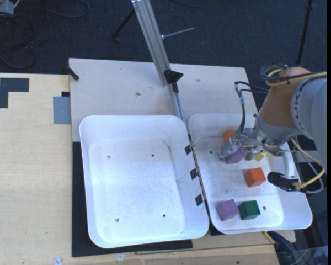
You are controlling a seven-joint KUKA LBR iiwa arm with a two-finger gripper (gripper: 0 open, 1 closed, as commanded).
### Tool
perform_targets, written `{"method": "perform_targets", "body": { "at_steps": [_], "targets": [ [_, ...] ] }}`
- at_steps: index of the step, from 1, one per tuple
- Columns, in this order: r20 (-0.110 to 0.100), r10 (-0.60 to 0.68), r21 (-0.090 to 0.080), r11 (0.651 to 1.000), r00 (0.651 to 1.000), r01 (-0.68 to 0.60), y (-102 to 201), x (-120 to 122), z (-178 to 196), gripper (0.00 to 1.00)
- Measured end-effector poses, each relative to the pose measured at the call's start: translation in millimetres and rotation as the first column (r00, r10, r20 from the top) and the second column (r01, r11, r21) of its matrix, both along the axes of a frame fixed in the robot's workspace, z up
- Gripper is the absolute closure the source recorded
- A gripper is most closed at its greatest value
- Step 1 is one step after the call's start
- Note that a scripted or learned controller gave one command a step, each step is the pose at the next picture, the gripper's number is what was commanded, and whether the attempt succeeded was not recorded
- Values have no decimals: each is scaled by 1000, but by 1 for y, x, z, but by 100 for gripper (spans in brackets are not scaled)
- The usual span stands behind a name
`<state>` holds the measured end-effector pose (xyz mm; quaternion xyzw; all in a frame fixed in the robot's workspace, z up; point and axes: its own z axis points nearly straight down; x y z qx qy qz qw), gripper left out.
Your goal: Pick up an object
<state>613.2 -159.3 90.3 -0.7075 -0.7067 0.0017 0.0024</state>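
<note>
My gripper [235,149] is low in the right bin [298,217], near its upper middle, with the grey arm and its orange band [278,101] reaching in from the right. Directly under and against the gripper lies a purple block [232,157]; whether it is gripped is hidden by the hardware. A small orange piece [228,135] sits just behind the gripper, and a yellow piece [259,157] peeks out to its right. An orange cube [254,176] rests below them. A purple cube [227,208] and a green cube [249,209] stand side by side near the front edge.
The left bin [99,137] adjoins the right one, with black clips [193,173] along the shared rim. A slanted aluminium post [153,35] rises behind the bins. Cables [306,181] loop off the wrist at the right bin's edge.
</note>
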Motion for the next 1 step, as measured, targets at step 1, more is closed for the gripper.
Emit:
{"method": "perform_targets", "body": {
  "at_steps": [1],
  "targets": [
    [3,5,2,1000,1000,-5,59,-4,1,0]
  ]
}}
